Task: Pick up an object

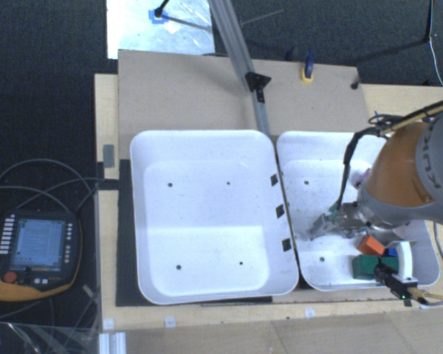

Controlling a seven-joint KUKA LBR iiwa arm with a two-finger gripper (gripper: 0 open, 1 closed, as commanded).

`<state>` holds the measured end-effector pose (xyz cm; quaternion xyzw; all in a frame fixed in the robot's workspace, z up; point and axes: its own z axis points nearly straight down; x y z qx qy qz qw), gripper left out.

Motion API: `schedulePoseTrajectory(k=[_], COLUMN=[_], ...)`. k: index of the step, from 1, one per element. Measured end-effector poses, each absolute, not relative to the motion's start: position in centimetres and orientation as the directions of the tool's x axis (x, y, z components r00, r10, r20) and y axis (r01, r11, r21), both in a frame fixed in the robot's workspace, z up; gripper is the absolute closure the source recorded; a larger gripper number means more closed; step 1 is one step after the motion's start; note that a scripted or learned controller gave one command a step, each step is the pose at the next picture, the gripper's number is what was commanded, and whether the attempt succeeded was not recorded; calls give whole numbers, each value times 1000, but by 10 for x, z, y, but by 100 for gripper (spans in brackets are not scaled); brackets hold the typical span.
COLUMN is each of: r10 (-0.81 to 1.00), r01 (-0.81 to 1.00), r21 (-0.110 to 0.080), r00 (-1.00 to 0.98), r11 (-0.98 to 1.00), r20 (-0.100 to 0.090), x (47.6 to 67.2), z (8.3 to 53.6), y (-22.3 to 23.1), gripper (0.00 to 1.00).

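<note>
worktop (184, 87) is carrying two white bins side by side | left bin (203, 271) is lying bare | arm (410, 172) is reaching into right bin (310, 268) | tool (332, 223) is hanging low inside it, opening cannot be told | green block (369, 266), orange piece (372, 245), blue piece (390, 253) are sitting just beside tool

A single fixed camera looks down from above at a slant, far enough back to take in the whole tabletop (184, 94) with both white bins, the left bin (207, 212) and the right bin (310, 168), plus dark floor around it. The arm (410, 172) enters from the right edge.
</note>
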<state>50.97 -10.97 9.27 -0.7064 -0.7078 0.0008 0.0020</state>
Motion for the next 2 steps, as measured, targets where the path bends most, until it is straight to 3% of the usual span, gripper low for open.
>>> schedulePoseTrajectory(k=[1, 2], r10=[1000, 1000], r01=[1000, 1000], r21=[3, 9], r00=[-4, -5], r11=[4, 5], r20=[0, -1], x=[512, 515], z=[106, 170], y=[-110, -107], gripper=[100, 100])
